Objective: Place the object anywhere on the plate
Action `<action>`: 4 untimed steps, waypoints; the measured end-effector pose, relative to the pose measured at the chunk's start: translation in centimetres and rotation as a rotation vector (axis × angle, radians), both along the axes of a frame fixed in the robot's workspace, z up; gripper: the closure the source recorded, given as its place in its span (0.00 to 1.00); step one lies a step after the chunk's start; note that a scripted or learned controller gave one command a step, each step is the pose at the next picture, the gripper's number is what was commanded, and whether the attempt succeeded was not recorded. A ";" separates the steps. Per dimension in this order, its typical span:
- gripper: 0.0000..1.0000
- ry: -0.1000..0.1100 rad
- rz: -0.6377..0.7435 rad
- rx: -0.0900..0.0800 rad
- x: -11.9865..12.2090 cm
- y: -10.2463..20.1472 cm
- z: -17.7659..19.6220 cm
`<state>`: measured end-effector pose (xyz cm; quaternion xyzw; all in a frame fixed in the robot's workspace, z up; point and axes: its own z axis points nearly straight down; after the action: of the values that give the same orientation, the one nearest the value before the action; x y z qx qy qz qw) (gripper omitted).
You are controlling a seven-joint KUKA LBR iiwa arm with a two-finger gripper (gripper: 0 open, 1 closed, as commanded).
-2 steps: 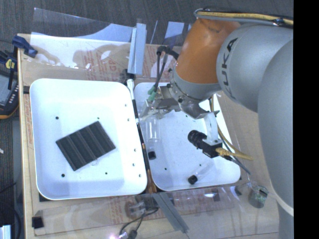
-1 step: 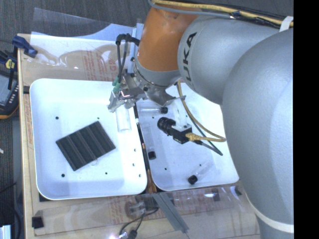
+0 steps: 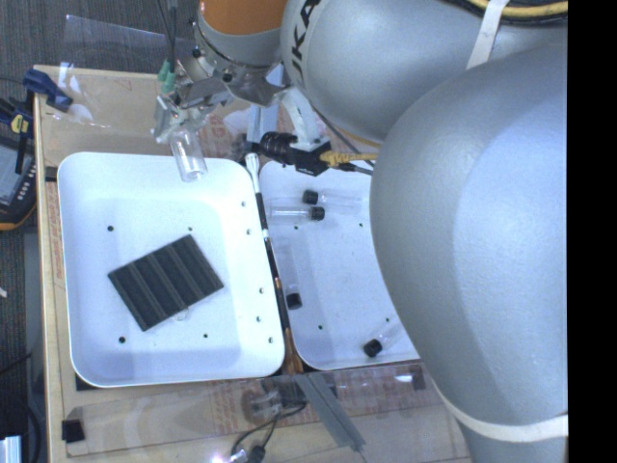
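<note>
A dark ribbed rectangular plate (image 3: 166, 281) lies flat and turned at an angle in the middle of the left bin (image 3: 72, 258). My gripper (image 3: 177, 128) hangs over that bin's far edge, well beyond the plate. A clear vial (image 3: 189, 160) sticks out below it, pinched between the fingers. The vial hangs above the bin's back rim, apart from the plate.
The right bin (image 3: 333, 268) holds several small clear vials with black caps, one (image 3: 310, 198) near its far end, one (image 3: 294, 300) by the left wall and one (image 3: 372, 347) near the front. The big grey arm covers the bench's right side.
</note>
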<state>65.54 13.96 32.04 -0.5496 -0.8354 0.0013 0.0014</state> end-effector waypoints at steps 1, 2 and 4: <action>1.00 0.000 -0.342 -0.004 0.1 5.4 7.5; 1.00 0.004 -0.709 -0.009 -6.2 6.7 9.3; 1.00 0.004 -0.683 -0.005 -4.5 0.3 11.0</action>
<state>61.08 14.23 42.99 -0.7976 -0.6032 0.0041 0.0020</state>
